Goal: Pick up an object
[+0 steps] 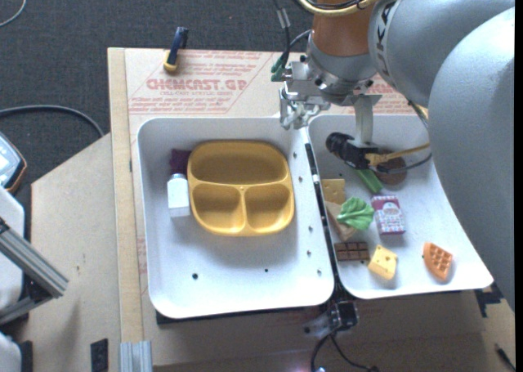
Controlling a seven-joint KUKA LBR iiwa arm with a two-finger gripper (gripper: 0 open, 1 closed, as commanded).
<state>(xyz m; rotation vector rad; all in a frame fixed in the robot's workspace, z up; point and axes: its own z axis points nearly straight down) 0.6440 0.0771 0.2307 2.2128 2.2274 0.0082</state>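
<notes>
My gripper [296, 115] hangs over the back rim where the two bins meet, above the divider. Nothing shows held in it. In the left bin [155, 223] lies a yellow divided plate [241, 186], with a small white bottle [178, 194] and a dark purple item [180, 156] at its left side. The right bin [458, 223] holds a green leafy piece [355, 212], a red carton [388, 216], a cheese wedge [382, 262], an orange waffle [438, 260], a brown chocolate bar [353, 250] and a tan slice [333, 191].
A green stick [368, 179] and a brown round item [394, 168] lie at the back of the right bin, under the wrist. A yellow and blue tool [175, 50] rests on the cardboard behind the bins. The big grey arm covers the right side.
</notes>
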